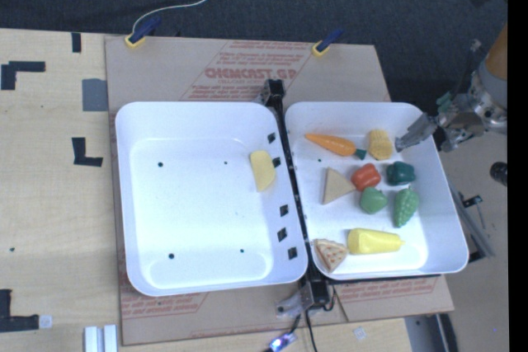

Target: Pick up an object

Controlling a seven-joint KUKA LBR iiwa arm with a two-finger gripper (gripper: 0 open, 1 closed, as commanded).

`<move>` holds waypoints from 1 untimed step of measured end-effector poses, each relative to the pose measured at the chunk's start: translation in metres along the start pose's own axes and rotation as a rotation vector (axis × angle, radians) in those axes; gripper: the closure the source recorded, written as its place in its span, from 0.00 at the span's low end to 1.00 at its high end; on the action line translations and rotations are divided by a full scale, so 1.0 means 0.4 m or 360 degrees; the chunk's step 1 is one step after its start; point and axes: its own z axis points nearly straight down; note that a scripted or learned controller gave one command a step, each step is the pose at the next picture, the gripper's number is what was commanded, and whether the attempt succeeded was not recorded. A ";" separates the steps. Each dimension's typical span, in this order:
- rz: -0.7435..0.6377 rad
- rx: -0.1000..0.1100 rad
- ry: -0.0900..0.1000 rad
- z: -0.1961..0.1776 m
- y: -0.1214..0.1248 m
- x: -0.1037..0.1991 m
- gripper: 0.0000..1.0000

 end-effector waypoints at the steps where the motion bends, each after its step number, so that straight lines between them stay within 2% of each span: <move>1: -0.0004 0.0009 0.0003 0.296 0.112 0.029 0.00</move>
